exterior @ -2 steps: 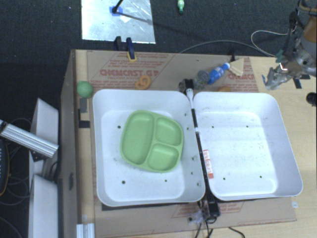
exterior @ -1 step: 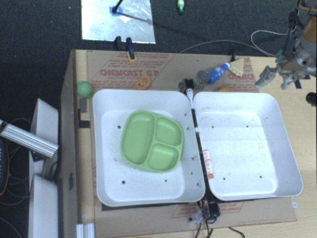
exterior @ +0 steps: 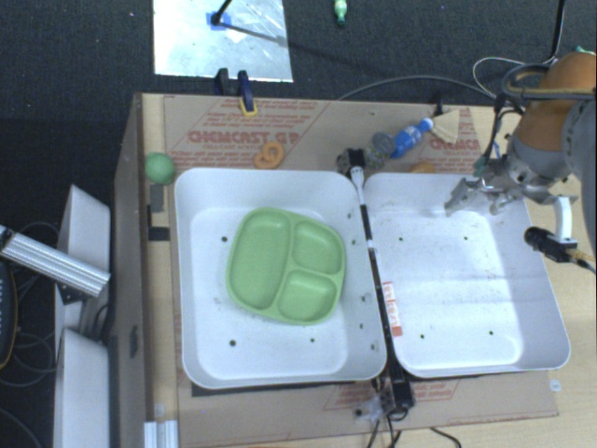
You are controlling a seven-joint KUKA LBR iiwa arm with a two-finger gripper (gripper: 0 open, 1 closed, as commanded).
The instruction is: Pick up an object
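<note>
Two white bins sit on a brown board [exterior: 308, 124] over dark carpet; the left bin [exterior: 201, 343] holds a green divided plate [exterior: 284, 264]. The gripper [exterior: 474, 194] hovers over the right bin [exterior: 466, 343], fingers spread apart, gripping nothing.

Even overhead light, fairly bright. White bins [exterior: 280, 189] nearly wash out; foil sheet [exterior: 222, 26] glares. Soft focus, shadows faint, floor dark.
</note>
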